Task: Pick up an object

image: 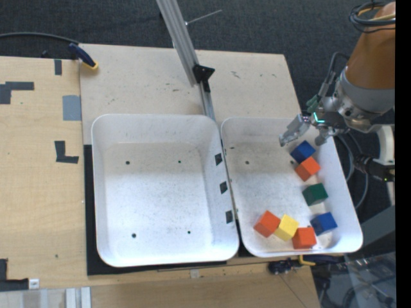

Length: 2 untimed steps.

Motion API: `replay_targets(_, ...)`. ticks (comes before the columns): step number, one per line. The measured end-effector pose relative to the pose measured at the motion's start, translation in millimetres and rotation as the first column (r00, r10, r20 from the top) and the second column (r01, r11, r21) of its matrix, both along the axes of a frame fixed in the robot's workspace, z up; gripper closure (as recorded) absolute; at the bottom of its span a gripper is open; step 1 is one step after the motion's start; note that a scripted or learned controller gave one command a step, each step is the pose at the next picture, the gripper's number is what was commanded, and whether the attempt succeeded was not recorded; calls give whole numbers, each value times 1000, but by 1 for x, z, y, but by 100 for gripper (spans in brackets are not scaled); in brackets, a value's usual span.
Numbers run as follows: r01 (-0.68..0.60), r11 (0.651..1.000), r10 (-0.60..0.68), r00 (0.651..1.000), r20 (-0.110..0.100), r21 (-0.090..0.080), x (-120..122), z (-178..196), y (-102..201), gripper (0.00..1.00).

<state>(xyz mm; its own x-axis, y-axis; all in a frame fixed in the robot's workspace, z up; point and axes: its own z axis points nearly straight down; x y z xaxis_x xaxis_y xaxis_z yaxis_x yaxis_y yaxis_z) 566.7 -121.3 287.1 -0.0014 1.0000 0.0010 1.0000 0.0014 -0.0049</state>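
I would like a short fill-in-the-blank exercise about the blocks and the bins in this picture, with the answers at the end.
1. All the blocks lie in the ____ bin.
2. The block between the two orange ones at the near edge is ____.
3. The gripper hangs just above the ____ block, which touches an orange block.
4. The green block lies between an orange block and a ____ block.

Answers: right; yellow; blue; blue

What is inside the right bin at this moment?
Right bin: seven blocks, two blue, three orange, one green, one yellow. The gripper covers its upper right corner.
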Motion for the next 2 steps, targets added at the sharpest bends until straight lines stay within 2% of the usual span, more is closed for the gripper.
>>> replay_targets(1,-1,1000,1,1000,4,-1,1,2,0,0)
replay_targets(2,0,1000,0,1000,-2,-1,0,-54,11,0)
